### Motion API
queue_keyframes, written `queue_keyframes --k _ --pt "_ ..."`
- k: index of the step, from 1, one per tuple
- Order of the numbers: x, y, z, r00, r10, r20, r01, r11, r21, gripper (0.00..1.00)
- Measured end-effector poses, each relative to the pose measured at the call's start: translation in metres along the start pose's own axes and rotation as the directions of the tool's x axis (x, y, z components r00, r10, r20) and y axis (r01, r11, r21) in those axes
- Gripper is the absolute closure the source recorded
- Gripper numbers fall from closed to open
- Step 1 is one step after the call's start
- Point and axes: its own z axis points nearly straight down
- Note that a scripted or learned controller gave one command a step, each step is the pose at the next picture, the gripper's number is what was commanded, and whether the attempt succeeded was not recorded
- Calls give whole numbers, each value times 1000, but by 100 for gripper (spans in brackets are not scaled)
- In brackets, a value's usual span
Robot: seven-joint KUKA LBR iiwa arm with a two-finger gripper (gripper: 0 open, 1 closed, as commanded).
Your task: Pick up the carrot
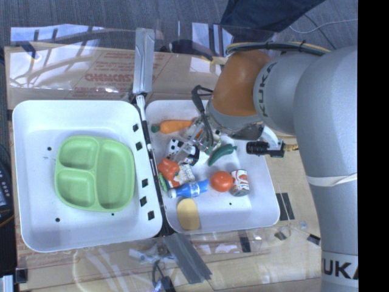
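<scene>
Carrot (175, 126) lies at the far edge of the right bin (262, 194), untouched.

The fingers (193, 143) hang just below the carrot, over a black-and-white die (174, 145); whether they are released or clenched, I cannot tell. Nearer than the carrot lie a green pepper (219, 153), tomato (222, 180), small can (240, 183), blue bottle (189, 190) and yellow block (188, 213).

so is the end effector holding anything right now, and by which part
Cannot be told. The end effector sits low in the right bin, just beside the carrot, but nothing is visibly between its tips.
</scene>
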Motion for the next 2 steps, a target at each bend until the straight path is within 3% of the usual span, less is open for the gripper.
queue_keyframes --k 1,2 --pt "-3 51 -99 982 -191 2 191 982 0 0" --pt "-14 26 -19 959 -285 9 285 959 -2 0"
